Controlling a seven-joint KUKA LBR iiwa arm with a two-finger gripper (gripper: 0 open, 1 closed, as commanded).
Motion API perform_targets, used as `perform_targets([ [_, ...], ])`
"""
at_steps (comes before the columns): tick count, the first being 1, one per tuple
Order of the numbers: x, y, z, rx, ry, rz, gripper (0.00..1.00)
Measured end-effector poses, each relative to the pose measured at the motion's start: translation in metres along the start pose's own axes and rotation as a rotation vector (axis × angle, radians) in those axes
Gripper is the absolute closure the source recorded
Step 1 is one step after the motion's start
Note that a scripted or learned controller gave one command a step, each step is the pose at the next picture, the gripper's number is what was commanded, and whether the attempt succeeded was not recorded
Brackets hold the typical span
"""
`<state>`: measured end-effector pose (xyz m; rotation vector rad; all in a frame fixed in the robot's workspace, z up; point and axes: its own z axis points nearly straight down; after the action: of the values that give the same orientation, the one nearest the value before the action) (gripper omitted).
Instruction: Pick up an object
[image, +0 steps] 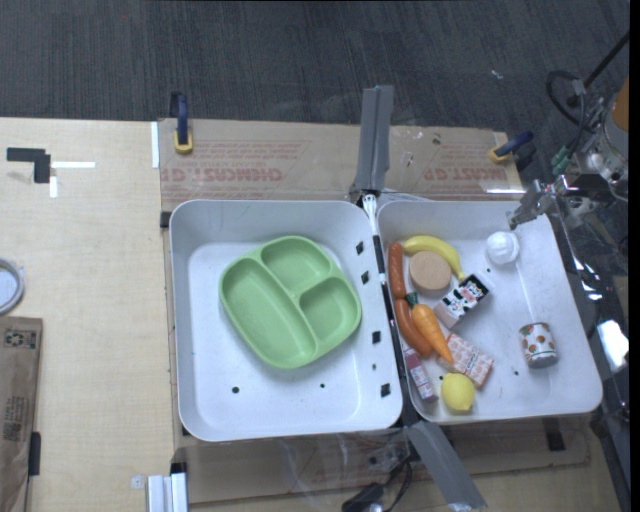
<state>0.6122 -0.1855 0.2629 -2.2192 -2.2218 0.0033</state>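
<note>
Camera view: two white bins are seen side by side on the bench (90, 300). One green divided plate (290, 300) lies in the left bin (200, 400). In the right bin (570, 390) are counted one banana (432, 246), one sausage (397, 268), one carrot (430, 330), one lemon (458, 392), one tan disc (431, 272), one small carton (463, 298), one pink packet (469, 360), one white ball (501, 247) and one printed can (538, 345). The carrot's long axis is laid diagonally, tip toward the lower right. Dark carpet is seen beyond the pale wooden bench. The claw (527, 208) is found at the right bin's far right corner; whether it is clenched cannot be told.
</note>
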Motion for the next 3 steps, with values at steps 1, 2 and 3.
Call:
perform_targets([
  [1, 0.013, -0.015, -0.093, -0.001, -0.001, -0.015, 0.00],
  [2, 0.010, 0.012, 0.104, 0.000, 0.000, -0.003, 0.00],
  [3, 0.059, 0.010, 0.164, -0.014, -0.003, -0.178, 0.00],
])
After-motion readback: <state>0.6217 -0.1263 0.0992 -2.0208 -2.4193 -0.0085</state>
